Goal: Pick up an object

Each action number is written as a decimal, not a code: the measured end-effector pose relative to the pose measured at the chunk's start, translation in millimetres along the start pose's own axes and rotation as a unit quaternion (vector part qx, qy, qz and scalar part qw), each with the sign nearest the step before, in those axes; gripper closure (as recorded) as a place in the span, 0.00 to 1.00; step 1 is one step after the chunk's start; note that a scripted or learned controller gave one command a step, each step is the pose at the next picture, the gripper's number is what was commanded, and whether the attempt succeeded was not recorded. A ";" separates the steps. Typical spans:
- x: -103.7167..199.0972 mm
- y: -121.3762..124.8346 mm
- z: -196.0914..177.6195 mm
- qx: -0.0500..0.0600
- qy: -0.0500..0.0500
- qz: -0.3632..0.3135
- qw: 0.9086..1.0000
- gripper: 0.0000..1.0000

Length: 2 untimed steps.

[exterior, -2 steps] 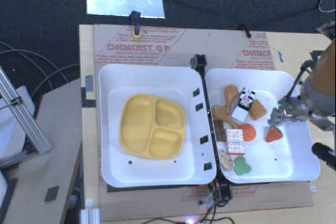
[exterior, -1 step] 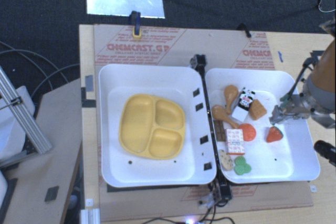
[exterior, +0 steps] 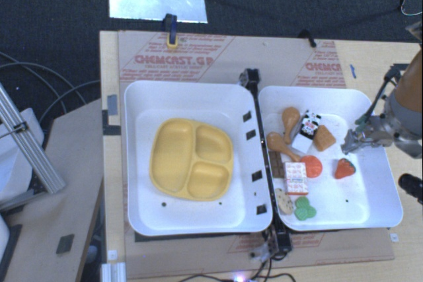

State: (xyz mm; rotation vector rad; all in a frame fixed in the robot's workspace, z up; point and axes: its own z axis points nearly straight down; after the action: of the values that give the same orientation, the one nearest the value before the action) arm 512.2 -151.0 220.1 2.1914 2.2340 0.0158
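Observation:
The right bin [exterior: 377, 208] holds several toy foods. A red strawberry [exterior: 344, 169] lies right of its middle. An orange-red tomato [exterior: 311, 166] and a pink-and-white carton [exterior: 295, 178] lie to the strawberry's left. Farther back are a brown bread piece [exterior: 324, 139], a black-and-white cow-pattern carton [exterior: 308, 128] and two tan drumsticks [exterior: 289, 119] [exterior: 281, 145]. A green piece [exterior: 304, 210] and a pale cookie [exterior: 284, 201] sit near the front left corner. My gripper [exterior: 350, 142] hangs over the bin's right part, just behind the strawberry and right of the bread. Nothing is seen in it.
The left bin [exterior: 142, 115] holds a yellow divided plate [exterior: 192, 160]. A black hinged divider [exterior: 259, 155] runs between the bins. The arm [exterior: 403, 115] comes in over the right bin's right rim. Bare floor lies in the right bin's front right.

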 end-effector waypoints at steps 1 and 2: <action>0.2 1.3 -10.5 -0.002 0.000 -0.003 1.000 1.00; 0.4 2.7 -21.1 -0.003 0.000 -0.005 1.000 1.00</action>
State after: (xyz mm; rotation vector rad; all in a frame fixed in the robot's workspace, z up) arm 514.5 -150.6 241.3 2.1771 2.2417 0.0231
